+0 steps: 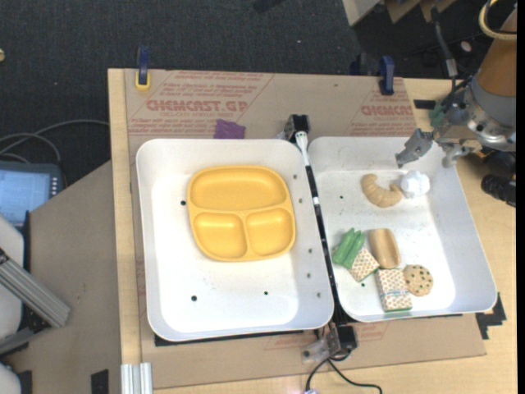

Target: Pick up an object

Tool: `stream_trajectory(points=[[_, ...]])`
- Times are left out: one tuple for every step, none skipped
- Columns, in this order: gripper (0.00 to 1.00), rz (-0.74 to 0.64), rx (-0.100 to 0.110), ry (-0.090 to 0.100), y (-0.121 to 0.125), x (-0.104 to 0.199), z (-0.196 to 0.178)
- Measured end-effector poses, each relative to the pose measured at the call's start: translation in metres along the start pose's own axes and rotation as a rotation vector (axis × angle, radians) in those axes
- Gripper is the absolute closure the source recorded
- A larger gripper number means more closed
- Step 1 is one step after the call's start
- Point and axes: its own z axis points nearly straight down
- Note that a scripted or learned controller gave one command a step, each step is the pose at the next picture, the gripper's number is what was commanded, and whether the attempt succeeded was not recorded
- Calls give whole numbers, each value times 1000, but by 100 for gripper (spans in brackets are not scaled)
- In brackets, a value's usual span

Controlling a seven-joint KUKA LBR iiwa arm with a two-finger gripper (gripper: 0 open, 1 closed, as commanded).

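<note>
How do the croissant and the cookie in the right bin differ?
Shape: the croissant is a curved crescent; the cookie is a flat round disc.
Surface: the croissant is plain tan; the cookie is tan with dark chips.
Place: the croissant lies at the far end of the right bin, beside a white object; the cookie lies at the near end, next to a small packet.
Both are toy foods in one bin.
</note>
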Motion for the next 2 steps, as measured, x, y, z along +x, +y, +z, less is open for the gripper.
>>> stream_trajectory(points=[[0,-1,8,3,-3,18,127],[0,-2,-7,-2,46,21,130]])
